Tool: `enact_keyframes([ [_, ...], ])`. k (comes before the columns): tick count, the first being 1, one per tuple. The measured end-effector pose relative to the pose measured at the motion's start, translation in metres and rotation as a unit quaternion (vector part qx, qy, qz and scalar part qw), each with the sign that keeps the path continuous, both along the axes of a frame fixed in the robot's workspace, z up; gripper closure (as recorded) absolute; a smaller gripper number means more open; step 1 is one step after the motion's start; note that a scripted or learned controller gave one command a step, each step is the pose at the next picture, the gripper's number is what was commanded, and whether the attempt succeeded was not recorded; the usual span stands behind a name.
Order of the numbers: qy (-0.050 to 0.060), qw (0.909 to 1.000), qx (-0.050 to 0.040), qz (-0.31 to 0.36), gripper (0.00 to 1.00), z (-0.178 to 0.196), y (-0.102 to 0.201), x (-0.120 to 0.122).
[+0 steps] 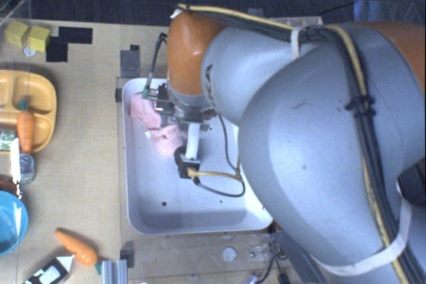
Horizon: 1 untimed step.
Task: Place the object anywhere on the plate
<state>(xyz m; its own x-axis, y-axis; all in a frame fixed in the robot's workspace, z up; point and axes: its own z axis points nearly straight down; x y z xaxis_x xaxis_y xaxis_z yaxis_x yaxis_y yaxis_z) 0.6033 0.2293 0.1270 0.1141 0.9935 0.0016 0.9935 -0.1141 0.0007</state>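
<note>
Pink object [164,138] in white bin [200,217], partly under hand [177,115], poking out beside it; grip hidden, cannot tell.

The big grey arm [319,143] comes in from the right and takes up most of that side, its thick links bending over and down toward the left. Above the wrist [190,106] the orange band [186,53] faces up at us, so the last link points nearly straight down, with a cable bundle [353,76] strapped along the arm's upper side. The gripper [172,118] sits low beneath the wrist, mostly hidden by it, and I can't make out how it is set.
</note>
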Motion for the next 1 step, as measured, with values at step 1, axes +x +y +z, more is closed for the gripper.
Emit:
enact_keyframes([
  [1,-0.002,1.0,0.0001,-0.01,1.0,0.0621,-0.0598,0.0031],
])
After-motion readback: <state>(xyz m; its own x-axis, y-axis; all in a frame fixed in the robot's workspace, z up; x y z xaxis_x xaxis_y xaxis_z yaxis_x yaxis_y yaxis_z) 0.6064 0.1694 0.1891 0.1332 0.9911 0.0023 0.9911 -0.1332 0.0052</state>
